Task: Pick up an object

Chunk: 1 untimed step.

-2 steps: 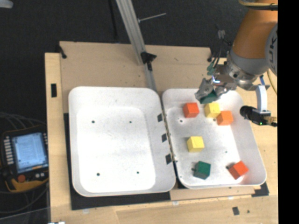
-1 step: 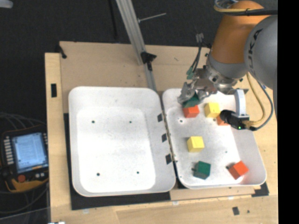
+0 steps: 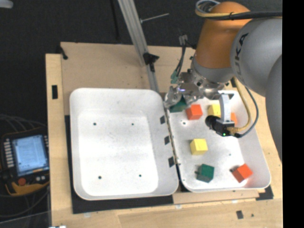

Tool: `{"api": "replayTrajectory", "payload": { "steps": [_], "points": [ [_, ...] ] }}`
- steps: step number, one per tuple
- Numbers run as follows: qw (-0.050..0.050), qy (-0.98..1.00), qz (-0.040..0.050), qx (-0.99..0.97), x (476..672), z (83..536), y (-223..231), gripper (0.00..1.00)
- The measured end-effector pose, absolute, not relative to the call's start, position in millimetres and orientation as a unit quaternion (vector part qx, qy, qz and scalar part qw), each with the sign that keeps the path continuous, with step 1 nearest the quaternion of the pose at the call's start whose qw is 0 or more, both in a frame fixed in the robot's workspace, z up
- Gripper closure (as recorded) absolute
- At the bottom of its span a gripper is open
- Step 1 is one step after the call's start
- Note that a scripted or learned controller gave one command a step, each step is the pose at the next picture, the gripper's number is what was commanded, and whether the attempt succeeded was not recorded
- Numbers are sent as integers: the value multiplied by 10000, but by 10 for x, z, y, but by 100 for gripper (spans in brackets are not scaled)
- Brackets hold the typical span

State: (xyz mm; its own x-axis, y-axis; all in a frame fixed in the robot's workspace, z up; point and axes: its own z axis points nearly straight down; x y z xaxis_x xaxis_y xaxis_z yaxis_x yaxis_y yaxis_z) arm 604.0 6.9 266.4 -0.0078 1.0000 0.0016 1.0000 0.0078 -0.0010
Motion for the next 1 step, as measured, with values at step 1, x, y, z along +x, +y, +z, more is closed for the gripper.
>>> {"api": "replayTrajectory", "payload": {
  "steps": [1],
  "points": [
    [23,-7098,10,-7044,5995,2589,649,100]
  ]
}}
